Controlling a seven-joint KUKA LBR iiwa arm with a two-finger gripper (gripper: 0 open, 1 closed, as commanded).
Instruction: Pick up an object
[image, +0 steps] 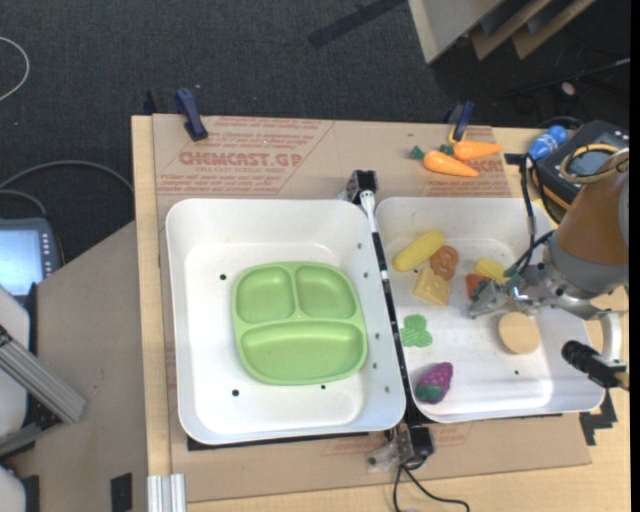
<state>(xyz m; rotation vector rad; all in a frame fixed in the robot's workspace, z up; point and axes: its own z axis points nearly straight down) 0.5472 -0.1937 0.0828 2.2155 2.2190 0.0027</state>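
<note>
Low at the frame's right, the arm (590, 235) reaches into the right bin (470, 405), its jaws' state impossible to tell. Just beside the gripper (487, 297) lie a tan disc (519, 333), yellow corn (417, 250) and purple grapes (435, 379)

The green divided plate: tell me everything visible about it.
The green divided plate is light green, looks like moulded plastic, a rounded rectangle with three compartments: two smaller ones at the far side, one wide one nearer. It lies flat, right way up, in the middle of the left white bin, with nothing in its compartments.
</note>
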